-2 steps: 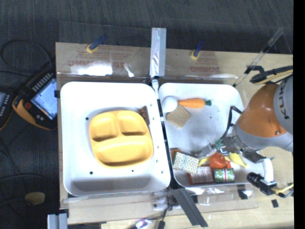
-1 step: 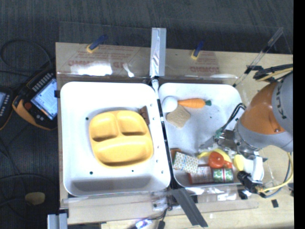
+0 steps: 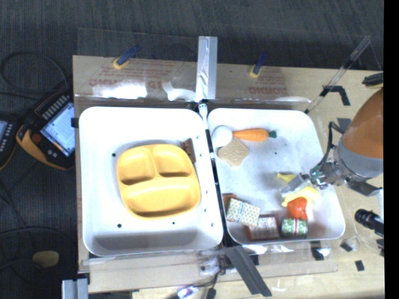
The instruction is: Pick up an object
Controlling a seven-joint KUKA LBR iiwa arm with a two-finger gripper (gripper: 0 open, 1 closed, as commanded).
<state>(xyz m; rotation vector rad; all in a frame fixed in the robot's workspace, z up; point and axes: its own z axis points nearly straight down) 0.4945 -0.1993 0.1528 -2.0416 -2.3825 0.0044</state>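
The right bin (image 3: 312,124) holds several toy foods. An orange carrot (image 3: 251,134) lies at the back beside a white egg (image 3: 221,133) and a tan biscuit (image 3: 233,152). Near the right wall are a small yellow piece (image 3: 287,178), a yellow peel-like item (image 3: 300,195) and a red-orange item (image 3: 298,208). A green can (image 3: 293,227), a brown packet (image 3: 264,227) and a patterned box (image 3: 242,212) line the front. My gripper (image 3: 315,177) hangs low at the bin's right side, just right of the yellow piece, under the orange-banded wrist (image 3: 368,136).
The left bin (image 3: 100,229) carries a yellow divided plate (image 3: 158,178), with a small brown item (image 3: 188,147) at its far right corner. A divider rail (image 3: 212,167) separates the bins. A handheld pendant (image 3: 53,132) and cables lie on the floor at left.
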